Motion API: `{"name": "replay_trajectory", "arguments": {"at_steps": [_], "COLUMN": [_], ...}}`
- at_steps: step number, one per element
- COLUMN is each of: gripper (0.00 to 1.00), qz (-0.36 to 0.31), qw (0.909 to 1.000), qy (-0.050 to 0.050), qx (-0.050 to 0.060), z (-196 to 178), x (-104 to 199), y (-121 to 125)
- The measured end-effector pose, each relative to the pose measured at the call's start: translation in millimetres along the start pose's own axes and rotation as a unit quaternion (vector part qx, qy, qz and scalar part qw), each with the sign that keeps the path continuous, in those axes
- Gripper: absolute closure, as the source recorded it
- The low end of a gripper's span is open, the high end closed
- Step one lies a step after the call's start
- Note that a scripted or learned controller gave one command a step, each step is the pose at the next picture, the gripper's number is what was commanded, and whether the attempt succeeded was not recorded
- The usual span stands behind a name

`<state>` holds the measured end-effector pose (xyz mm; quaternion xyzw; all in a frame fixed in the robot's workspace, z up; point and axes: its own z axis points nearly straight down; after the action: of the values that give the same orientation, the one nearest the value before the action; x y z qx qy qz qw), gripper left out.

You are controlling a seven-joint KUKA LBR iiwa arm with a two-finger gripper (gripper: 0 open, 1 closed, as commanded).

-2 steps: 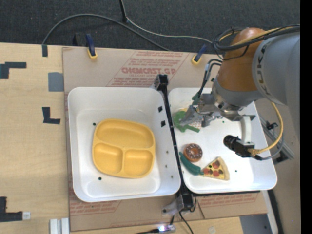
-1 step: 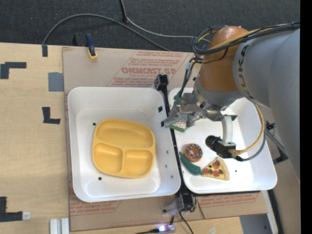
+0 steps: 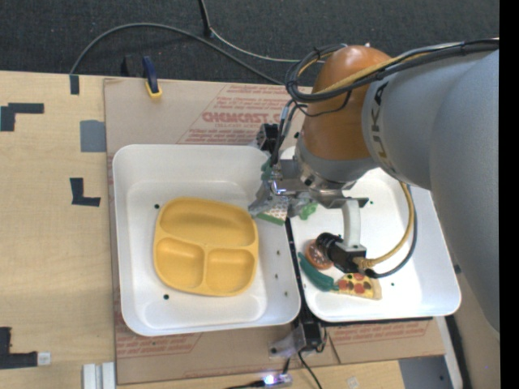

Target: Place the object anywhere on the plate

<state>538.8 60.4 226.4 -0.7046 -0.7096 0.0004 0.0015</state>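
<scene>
A yellow divided plate (image 3: 206, 244) lies in the left white bin (image 3: 134, 177). My gripper (image 3: 274, 203) hangs over the wall between the two bins, just off the plate's upper right corner. A small green piece (image 3: 306, 211) shows right beside the gripper, and a pale grey-green shape (image 3: 266, 210) sits at its tip; whether either is held is hidden by the wrist. A chocolate donut (image 3: 318, 257), a green toy (image 3: 317, 276) and a pizza slice (image 3: 359, 286) lie in the right bin (image 3: 422, 282).
The bulky grey arm with its orange band (image 3: 349, 104) covers most of the right bin's far half. Black and yellow cables (image 3: 381, 262) loop over the toys. A yellow-blue clamp (image 3: 151, 78) stands at the bench's back left.
</scene>
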Motion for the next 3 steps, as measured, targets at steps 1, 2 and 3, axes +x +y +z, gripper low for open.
{"name": "replay_trajectory", "arguments": {"at_steps": [1, 2, 3], "gripper": [1.0, 1.0, 1.0], "qz": [0.0, 0.0, 0.001], "qw": [1.0, 1.0, 1.0], "qy": [-0.001, -0.001, -0.002], "qx": [0.001, 0.0, 0.001], "z": [-3.3, -4.0, 13.9], "x": [48.1, 93.8, 128.2], "y": [-23.0, -27.1, -34.4]}}
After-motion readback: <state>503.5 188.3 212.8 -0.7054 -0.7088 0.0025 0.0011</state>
